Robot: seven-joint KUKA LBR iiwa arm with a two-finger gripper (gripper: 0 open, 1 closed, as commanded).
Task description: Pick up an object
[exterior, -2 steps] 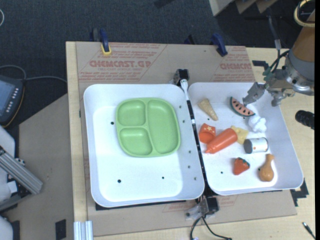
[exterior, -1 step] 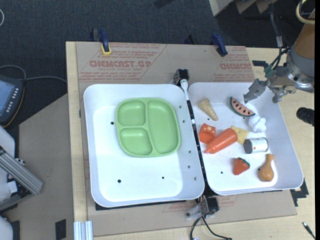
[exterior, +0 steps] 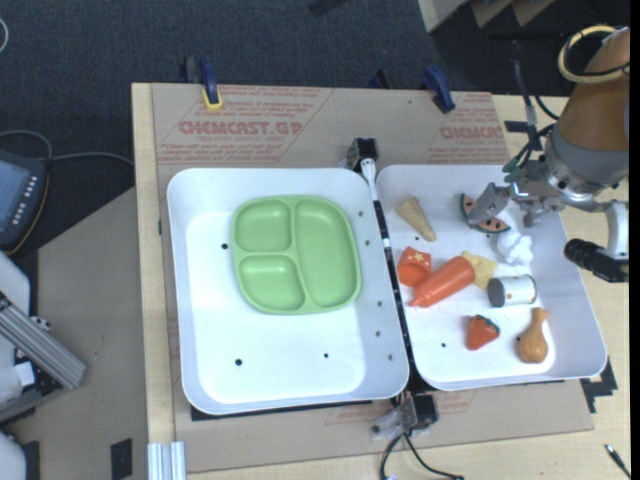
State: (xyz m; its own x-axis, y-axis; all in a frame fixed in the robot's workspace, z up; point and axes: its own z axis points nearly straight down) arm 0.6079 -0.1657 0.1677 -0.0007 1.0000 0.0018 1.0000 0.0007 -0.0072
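We see the jaws (exterior: 497, 211) of the gripper over the far side of the right bin (exterior: 590, 353). They look spread apart, with nothing held between them. A small slice of toy watermelon (exterior: 478, 218) lies right by the jaws, and we cannot tell if it touches them. The grey arm (exterior: 585, 173) comes in from the right with its orange band (exterior: 598, 108) above the wrist.

Just below the jaws lies a small white crumpled thing (exterior: 517, 247). Near it lies a white roll with a dark end (exterior: 510, 290), and beside that a small yellow piece (exterior: 481, 265). A toy carrot (exterior: 442, 281) lies tilted in the middle of the bin, touching a red toy pepper (exterior: 414, 265) on its left. Above them, near the wall of the bin, lies a tan cone (exterior: 417, 218). At the near side we see a toy strawberry (exterior: 481, 332) and, to its right, an orange-brown toy pear (exterior: 535, 336).

The left bin (exterior: 200, 358) sits right beside the right bin. In it lies a green plate with three parts (exterior: 296, 253), and nothing is on the plate.

Both bins rest on a brown board (exterior: 310, 118) on the desk. Two blue clamps (exterior: 208, 78) hold the far edge of the board
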